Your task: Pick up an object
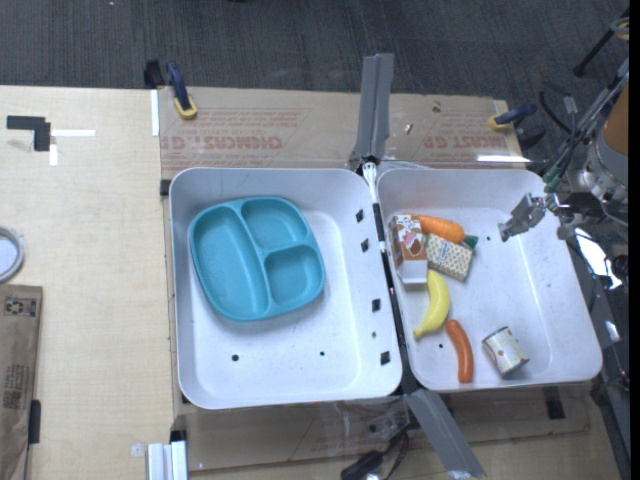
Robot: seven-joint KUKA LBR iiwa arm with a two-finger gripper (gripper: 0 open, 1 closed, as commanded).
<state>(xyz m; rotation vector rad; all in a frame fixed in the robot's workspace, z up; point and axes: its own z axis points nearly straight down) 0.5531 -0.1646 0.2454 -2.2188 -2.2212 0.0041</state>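
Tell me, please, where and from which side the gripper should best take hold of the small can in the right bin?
Probably across the small can's round side wall at mid-length, coming from above. It lies on its side, apart from the sausage and banana, with free floor on both flanks for the fingers.

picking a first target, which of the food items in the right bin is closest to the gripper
The carrot, at the top of the pile, lies closest to the gripper. The banana, sausage and can sit farther down.
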